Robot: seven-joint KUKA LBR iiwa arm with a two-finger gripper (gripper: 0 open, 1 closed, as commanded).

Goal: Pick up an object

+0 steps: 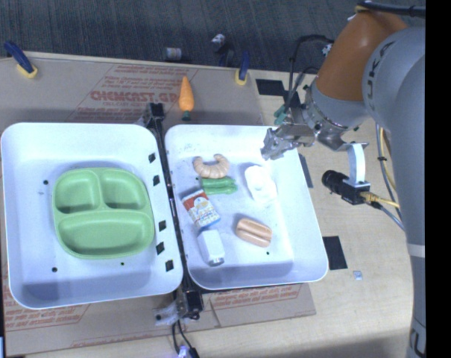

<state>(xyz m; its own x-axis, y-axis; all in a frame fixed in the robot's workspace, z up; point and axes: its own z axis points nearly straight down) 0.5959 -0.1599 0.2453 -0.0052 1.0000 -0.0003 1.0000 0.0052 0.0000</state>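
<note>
Over the upper right corner of the right bin (303, 222) my pincer (273, 149) hangs with nothing between its tips, though from this slant I cannot tell how far apart they stand. The pickable things lie below and to its left: a white cup-like piece (259, 183) nearest, a croissant (212, 166) touching a green pod (220, 187), a small red-and-white carton (202, 210), a white bottle (212, 247) and a hot-dog bun (253, 230). The left bin (20, 170) carries a green divided plate (102, 211), and a toy carrot (185, 94) sits on the cardboard beyond the bins. My worry is the crowding, I judge: if I drop toward the croissant, a tip may land on the pod and shove both aside; the pale cup looks smooth and rounded, so a closing squeeze off its middle could squirt it away; and coming down this close to the bin wall risks a tip striking the rim. My arm (359, 58) reaches in from the right, orange band high, wrist bent so the pincer points down and leftward into the bin.
</note>
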